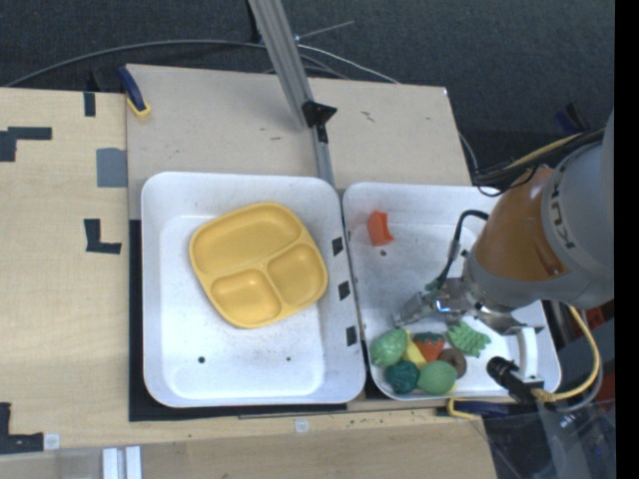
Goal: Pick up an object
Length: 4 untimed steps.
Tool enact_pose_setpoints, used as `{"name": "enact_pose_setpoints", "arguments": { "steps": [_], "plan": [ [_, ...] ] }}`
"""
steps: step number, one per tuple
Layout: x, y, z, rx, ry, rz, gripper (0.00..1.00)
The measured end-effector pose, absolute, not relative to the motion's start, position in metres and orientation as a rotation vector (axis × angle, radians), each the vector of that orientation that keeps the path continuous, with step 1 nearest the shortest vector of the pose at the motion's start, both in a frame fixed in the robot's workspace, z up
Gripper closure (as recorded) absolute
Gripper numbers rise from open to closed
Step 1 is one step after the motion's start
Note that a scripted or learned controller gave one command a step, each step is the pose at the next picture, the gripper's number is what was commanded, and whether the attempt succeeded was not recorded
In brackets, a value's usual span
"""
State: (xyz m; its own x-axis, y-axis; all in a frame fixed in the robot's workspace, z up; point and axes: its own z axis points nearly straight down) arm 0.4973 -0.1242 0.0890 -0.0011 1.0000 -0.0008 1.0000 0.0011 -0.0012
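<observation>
Several small toy foods lie bunched in the near corner of the right bin [399, 267]: a light green piece [389, 347], a red-orange piece [430, 345], a ridged green piece [468, 339], a dark teal piece [403, 375] and a round green piece [437, 376]. An orange block [379, 228] lies alone near the bin's far left corner. My gripper [424, 310] hangs low just above and behind the bunch, closest to the red-orange piece. I see nothing held in it. The wrist hides part of the bin floor behind the bunch.
A yellow divided plate [260, 264] lies in the left bin [165, 367]. A grey pole [290, 63] slants over the bench behind the bins. A black cable [464, 230] loops beside the wrist.
</observation>
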Motion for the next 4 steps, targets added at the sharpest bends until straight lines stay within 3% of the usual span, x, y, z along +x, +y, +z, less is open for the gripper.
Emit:
{"name": "enact_pose_setpoints", "arguments": {
  "steps": [1, 3, 4],
  "plan": [
    [0.497, -0.123, 0.099, -2.219, -2.221, 0.002, 1.0],
    [0.505, -0.111, 0.202, -2.221, -2.226, -0.004, 1.0],
    [0.5, -0.119, 0.254, -2.223, -2.225, -0.003, 1.0]
  ]
}}
